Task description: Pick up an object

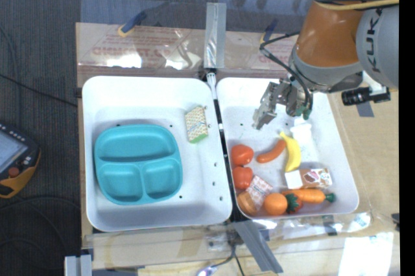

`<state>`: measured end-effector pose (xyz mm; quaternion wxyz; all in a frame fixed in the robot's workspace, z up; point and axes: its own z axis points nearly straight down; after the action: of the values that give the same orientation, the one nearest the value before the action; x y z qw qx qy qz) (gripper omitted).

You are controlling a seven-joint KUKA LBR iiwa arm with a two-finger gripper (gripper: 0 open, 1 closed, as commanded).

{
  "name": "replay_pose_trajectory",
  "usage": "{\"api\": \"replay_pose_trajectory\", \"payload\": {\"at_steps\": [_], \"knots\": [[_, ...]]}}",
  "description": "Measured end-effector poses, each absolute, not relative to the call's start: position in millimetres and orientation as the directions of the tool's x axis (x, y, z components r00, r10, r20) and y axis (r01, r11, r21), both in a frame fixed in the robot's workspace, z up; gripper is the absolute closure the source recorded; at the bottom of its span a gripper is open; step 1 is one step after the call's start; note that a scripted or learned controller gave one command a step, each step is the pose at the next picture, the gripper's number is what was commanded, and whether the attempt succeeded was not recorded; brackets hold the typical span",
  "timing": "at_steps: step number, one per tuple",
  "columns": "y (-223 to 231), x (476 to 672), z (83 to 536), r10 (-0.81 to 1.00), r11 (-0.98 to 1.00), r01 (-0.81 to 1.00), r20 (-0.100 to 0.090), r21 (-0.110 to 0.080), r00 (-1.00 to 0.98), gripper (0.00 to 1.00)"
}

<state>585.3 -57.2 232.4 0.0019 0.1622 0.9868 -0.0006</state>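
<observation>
My gripper [275,114] hangs over the upper middle of the right bin [343,158], with nothing visible between its fingers. Just below it lie a red-orange chili-shaped toy [272,151] and a yellow banana [292,151]. Lower down are two red tomatoes [242,155] [242,176], a small wrapped packet [260,187], an orange fruit [275,204], a carrot [313,196] and a small printed box [318,176]. A white block [301,132] sits just right of the gripper.
The left bin [97,90] holds a teal divided plate [137,162] and a speckled sponge-like block [196,124] near the divider [214,41]. A handheld controller [13,161] lies off the bench at far left.
</observation>
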Motion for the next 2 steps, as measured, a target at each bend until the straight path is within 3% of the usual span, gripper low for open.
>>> {"api": "replay_pose_trajectory", "payload": {"at_steps": [1,2], "knots": [[-57.3,585.2,232.4,0.320,0.947,0.320,-0.003,-0.001,-0.947,0.00],[-95.1,523.0,184.6,0.354,0.935,0.354,-0.001,-0.002,-0.935,0.00]]}}
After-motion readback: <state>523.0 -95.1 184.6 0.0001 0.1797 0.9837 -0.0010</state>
